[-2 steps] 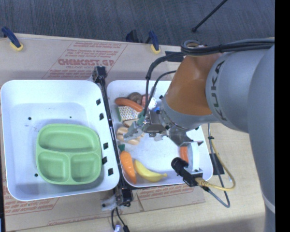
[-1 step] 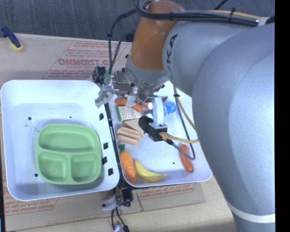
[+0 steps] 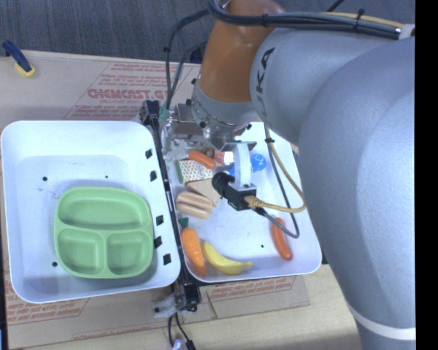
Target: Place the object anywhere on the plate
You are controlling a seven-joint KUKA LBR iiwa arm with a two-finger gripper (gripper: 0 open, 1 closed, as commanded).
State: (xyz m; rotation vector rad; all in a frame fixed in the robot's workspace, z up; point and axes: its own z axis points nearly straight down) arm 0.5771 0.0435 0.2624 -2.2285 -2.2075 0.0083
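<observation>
Nearest us in the right bin (image 3: 306,257), we see a banana (image 3: 225,260) beside a carrot (image 3: 193,248), with a sausage (image 3: 281,240) off to the right. Further in lie a bread roll (image 3: 194,204) and a patterned block (image 3: 195,170), just below and left of the tool (image 3: 204,143), which hangs low over the bin's far end; we cannot tell its grip. The green plate (image 3: 102,232) sits in the left bin (image 3: 22,144), well apart.
</observation>
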